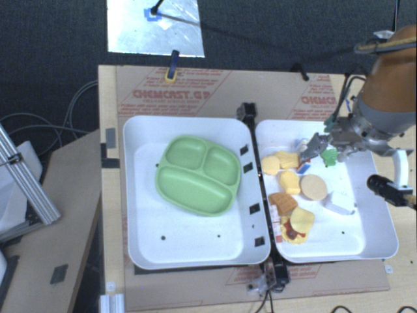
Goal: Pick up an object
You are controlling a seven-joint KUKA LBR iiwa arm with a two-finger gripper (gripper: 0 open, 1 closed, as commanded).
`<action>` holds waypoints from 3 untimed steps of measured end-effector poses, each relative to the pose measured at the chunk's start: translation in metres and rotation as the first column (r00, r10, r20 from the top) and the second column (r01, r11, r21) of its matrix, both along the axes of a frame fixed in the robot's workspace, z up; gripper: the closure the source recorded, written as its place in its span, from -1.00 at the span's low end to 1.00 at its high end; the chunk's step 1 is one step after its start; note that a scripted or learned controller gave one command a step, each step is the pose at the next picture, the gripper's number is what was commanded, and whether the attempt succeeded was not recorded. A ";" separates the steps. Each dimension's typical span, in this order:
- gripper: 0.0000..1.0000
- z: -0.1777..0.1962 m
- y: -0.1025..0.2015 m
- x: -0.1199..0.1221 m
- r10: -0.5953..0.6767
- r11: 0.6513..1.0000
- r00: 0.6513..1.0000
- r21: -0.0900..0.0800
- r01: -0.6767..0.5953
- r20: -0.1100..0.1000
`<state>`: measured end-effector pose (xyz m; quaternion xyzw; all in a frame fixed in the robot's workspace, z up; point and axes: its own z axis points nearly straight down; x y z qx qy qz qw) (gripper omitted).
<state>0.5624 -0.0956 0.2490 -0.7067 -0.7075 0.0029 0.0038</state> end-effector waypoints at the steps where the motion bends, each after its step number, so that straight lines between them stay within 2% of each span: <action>1: -1.00 0.006 0.000 0.002 0.002 1.000 1.000 -0.001 -0.002 0.011; 2: -1.00 -0.042 -0.001 -0.007 0.000 1.000 1.000 -0.001 0.000 0.007; 3: -1.00 -0.105 0.000 -0.008 0.000 1.000 1.000 0.000 0.000 0.007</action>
